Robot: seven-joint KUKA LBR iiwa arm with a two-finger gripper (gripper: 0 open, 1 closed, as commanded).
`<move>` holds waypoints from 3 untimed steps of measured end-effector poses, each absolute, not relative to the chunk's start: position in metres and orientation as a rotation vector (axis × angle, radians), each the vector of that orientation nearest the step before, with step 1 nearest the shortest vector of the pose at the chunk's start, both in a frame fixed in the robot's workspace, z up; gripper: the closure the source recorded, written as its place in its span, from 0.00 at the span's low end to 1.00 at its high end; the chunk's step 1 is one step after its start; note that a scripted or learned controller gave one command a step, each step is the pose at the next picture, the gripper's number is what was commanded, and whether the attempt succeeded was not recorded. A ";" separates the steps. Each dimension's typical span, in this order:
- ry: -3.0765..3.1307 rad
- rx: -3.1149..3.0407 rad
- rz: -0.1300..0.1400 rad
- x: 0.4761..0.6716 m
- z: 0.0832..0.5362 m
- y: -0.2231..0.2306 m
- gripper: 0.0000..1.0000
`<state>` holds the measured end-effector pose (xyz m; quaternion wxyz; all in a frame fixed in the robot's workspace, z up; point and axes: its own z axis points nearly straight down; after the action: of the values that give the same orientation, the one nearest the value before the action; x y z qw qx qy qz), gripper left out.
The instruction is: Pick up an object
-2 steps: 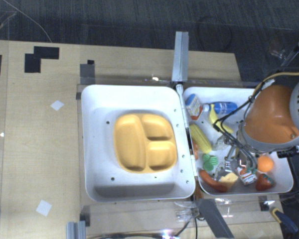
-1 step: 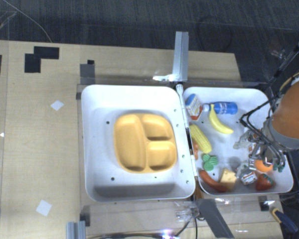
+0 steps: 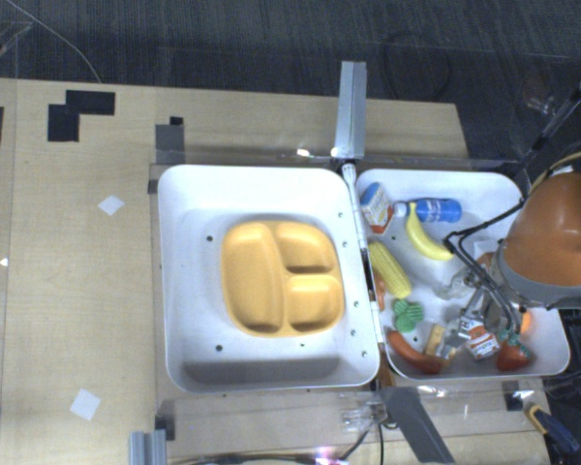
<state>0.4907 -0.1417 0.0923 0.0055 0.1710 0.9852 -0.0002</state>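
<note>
arm (image 3: 562,235) cut off at right edge, hiding bin (image 3: 484,177) corner

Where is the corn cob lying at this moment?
The corn cob lies in the right bin, near its left wall, below the banana and just above the green toy.

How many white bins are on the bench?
2: the left bin holds a yellow divided tray; the right bin holds toy foods.

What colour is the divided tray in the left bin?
Yellow tray, seen in the camera view.
</note>
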 end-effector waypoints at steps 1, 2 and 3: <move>2.998 0.903 0.001 0.490 0.115 -0.203 0.00; 2.938 1.033 0.005 0.572 0.097 -0.166 0.00; 2.880 1.220 0.006 0.618 0.095 -0.115 0.00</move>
<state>0.6179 -0.1149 0.0949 0.0068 0.3900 0.9208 0.0018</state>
